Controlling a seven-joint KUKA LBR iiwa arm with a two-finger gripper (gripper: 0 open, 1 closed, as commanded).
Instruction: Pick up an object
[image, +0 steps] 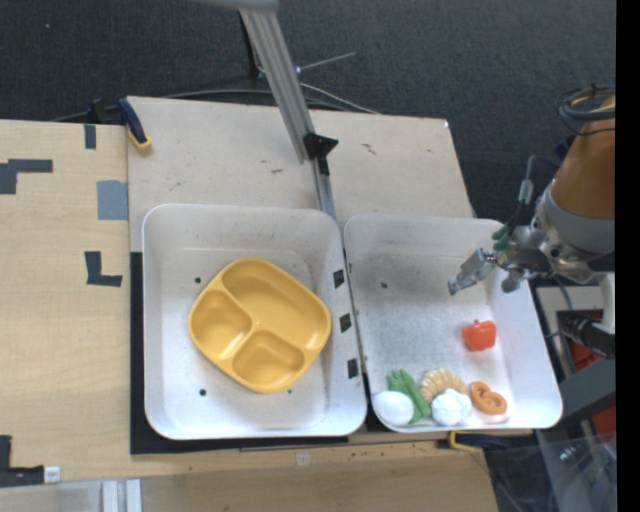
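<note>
Gripper hangs over the right bin, fingers seemingly spread and empty, though the view is coarse. Nearest pick is the red pepper, near the bin's right wall, at about six o'clock from the fingertips, close below.

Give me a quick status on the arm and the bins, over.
Gripper over right bin, upper right, nothing seen between its fingers. Red pepper toy just below it, untouched. Other small items along the bin's near edge; yellow tray in left bin.
</note>
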